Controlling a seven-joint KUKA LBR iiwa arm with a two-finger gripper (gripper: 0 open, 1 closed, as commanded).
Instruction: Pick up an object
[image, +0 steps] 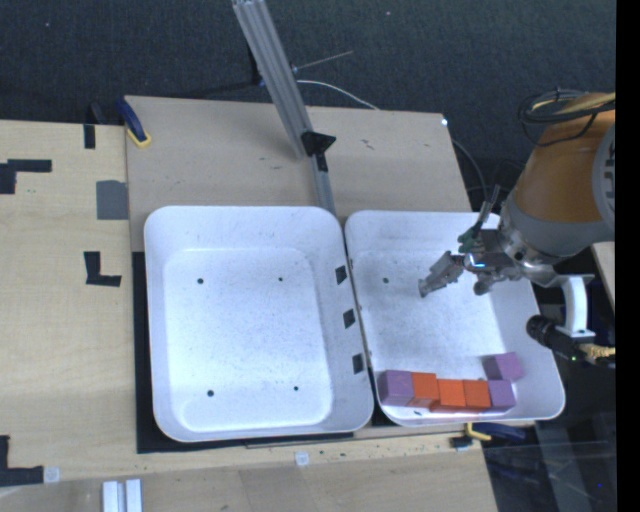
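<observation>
A row of blocks lies along the front wall of the right bin (400, 250): a purple block (398, 385) at the left, orange blocks (452, 393) in the middle, and a purple block (503, 394) at the right end. One more purple block (504, 366) sits just behind that end. My gripper (456, 286) hangs over the middle of the right bin, well behind the blocks, tilted to the left. Its two fingers stand apart, open, with nothing between them.
The left bin (240, 320) lies beside the right one, with small black clips (348, 317) along the shared wall. A slanted metal rail (285, 85) rises behind the bins. A yellow-blue clamp (490, 432) sits at the bench's front edge.
</observation>
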